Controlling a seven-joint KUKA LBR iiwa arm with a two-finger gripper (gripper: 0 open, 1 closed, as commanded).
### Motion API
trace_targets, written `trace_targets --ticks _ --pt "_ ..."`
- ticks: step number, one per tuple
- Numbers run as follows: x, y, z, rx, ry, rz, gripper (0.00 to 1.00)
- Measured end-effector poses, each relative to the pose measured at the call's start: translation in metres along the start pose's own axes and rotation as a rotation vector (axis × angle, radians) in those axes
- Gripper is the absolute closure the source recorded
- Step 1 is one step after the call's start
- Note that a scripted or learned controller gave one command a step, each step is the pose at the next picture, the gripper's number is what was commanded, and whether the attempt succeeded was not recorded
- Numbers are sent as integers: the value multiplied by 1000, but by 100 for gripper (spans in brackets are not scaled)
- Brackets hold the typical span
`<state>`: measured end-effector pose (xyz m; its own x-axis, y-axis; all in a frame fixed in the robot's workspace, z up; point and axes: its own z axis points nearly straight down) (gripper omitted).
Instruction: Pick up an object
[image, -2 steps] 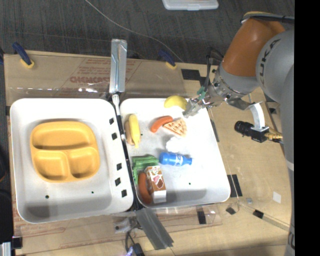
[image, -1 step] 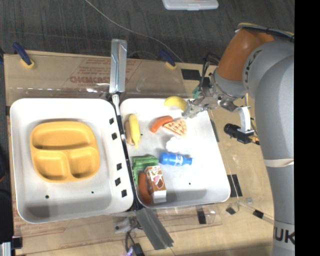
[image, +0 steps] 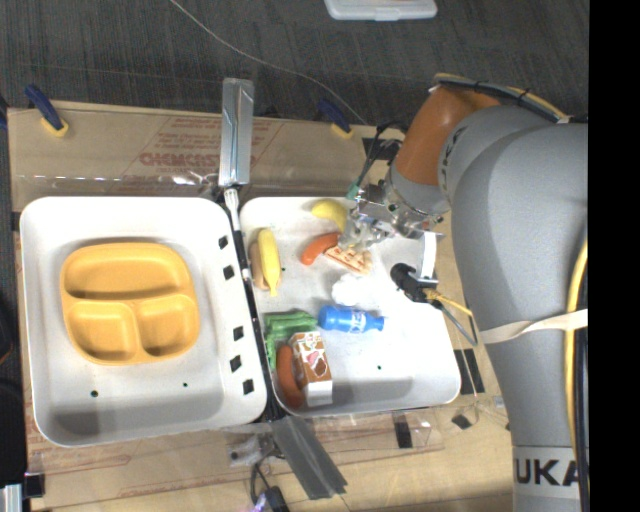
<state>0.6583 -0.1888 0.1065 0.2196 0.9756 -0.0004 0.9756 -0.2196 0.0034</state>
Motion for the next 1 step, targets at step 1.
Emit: trace_targets --ticks 1 --pt "1 0 1 2 1 -1 0"
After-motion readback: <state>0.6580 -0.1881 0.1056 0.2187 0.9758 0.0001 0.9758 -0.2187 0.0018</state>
